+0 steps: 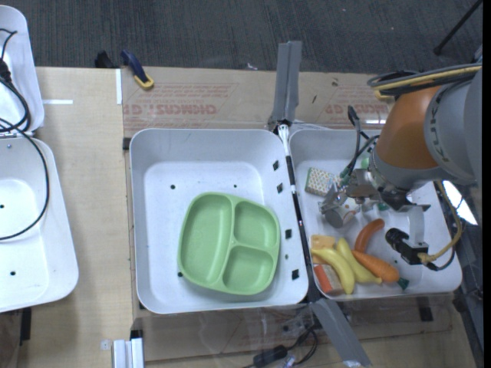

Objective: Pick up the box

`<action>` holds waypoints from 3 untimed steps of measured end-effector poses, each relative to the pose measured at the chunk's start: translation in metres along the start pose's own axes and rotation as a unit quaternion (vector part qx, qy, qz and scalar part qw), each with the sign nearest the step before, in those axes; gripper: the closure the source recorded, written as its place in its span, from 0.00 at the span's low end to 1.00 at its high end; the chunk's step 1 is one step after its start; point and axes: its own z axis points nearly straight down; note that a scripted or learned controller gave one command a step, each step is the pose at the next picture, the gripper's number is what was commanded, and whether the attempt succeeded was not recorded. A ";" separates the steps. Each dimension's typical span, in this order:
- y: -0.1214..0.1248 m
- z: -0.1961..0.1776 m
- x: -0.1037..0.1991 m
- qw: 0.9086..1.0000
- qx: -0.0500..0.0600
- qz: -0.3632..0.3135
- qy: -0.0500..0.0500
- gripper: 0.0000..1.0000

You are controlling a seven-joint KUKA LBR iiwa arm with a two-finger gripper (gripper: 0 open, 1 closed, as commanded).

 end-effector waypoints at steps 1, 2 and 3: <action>0.060 0.006 0.000 0.993 -0.001 0.117 -0.001 0.00; 0.060 -0.003 -0.001 0.993 0.000 0.116 -0.001 1.00; 0.066 -0.094 0.070 1.000 0.000 0.018 -0.001 1.00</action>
